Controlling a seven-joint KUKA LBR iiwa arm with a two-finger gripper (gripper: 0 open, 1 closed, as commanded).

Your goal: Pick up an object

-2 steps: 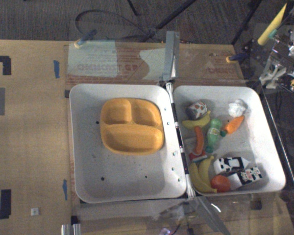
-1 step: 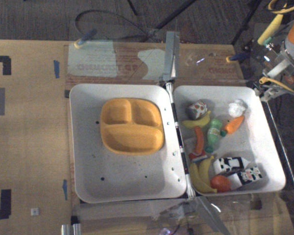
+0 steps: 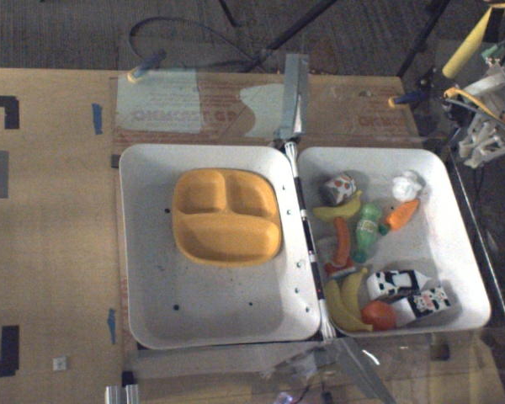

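The right bin (image 3: 454,225) holds a jumble of toy food. At its back lie a grey, red and white box (image 3: 339,188) and a white crumpled item (image 3: 406,183). An orange carrot (image 3: 401,215), a green bottle (image 3: 367,225), a small yellow banana (image 3: 332,212) and a red pepper (image 3: 342,241) lie around the middle. Near the front are a bunch of bananas (image 3: 343,303), a red tomato (image 3: 379,314) and two cow-patterned cartons (image 3: 393,283) (image 3: 430,301). An orange divided plate (image 3: 227,215) sits in the left bin (image 3: 143,251).
A metal rail (image 3: 305,242) runs between the two bins. The wooden bench (image 3: 50,225) carries blue tape marks and black corner marks. Cables and a yellow tube (image 3: 475,32) hang past the bench's back right corner.
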